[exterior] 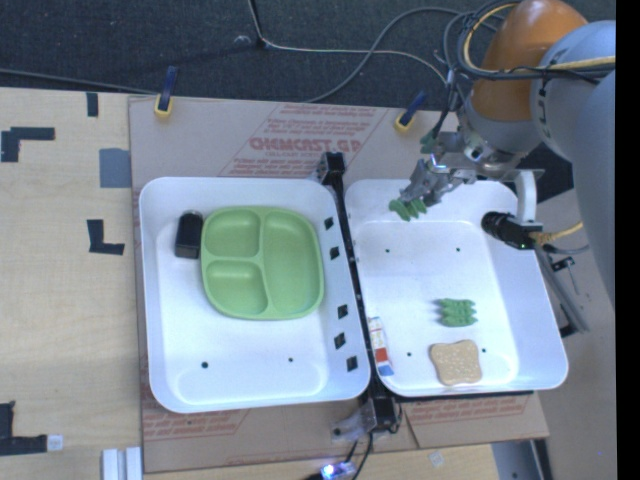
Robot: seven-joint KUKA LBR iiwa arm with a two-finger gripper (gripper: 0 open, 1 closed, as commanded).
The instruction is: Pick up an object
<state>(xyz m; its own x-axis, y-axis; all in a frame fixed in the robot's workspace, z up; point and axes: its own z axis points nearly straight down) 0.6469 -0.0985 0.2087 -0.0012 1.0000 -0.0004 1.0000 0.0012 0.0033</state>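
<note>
Pinched between the gripper's fingers, a small green thing is hanging near the top left corner of the right bin. I am seeing the green piece sticking out just under the fingertips, right over the bin's top rim. It is too small and blurry for me to say what it is.

I am looking at the grey arm coming in from the upper right of the frame. Its far end is cut off by the frame edge. Its orange band is sitting under a tangle of cables.

Lower in the right bin, another green toy is lying well apart from the gripper. A tan slice that looks like bread is lying just below it. A small striped thing is leaning at the bin's left wall, and I cannot make it out.

In the left bin, a green tray with three parts is lying flat. A black block is touching its left side.
</note>
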